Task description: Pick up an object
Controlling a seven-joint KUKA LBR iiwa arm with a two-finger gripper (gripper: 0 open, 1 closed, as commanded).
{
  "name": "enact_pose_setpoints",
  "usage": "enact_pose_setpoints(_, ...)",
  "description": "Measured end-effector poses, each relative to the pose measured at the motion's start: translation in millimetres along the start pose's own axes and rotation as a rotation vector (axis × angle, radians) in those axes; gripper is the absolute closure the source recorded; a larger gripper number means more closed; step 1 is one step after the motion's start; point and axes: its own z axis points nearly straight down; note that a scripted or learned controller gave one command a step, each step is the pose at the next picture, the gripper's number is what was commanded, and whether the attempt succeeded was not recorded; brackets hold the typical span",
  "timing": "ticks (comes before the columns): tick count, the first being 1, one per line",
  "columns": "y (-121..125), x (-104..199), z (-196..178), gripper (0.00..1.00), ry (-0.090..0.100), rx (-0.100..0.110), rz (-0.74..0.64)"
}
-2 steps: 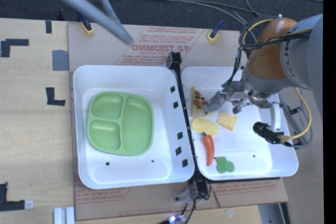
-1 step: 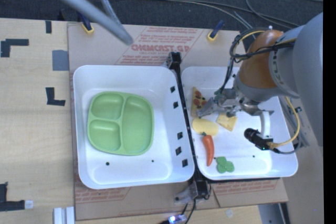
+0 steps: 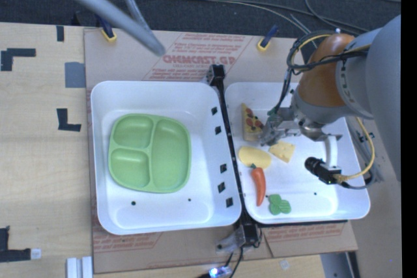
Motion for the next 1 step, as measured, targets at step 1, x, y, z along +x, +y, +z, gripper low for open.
enact_pose_setpoints(1,4.0,3.5,-62.5,1.0,0.0,0.003,0.004)
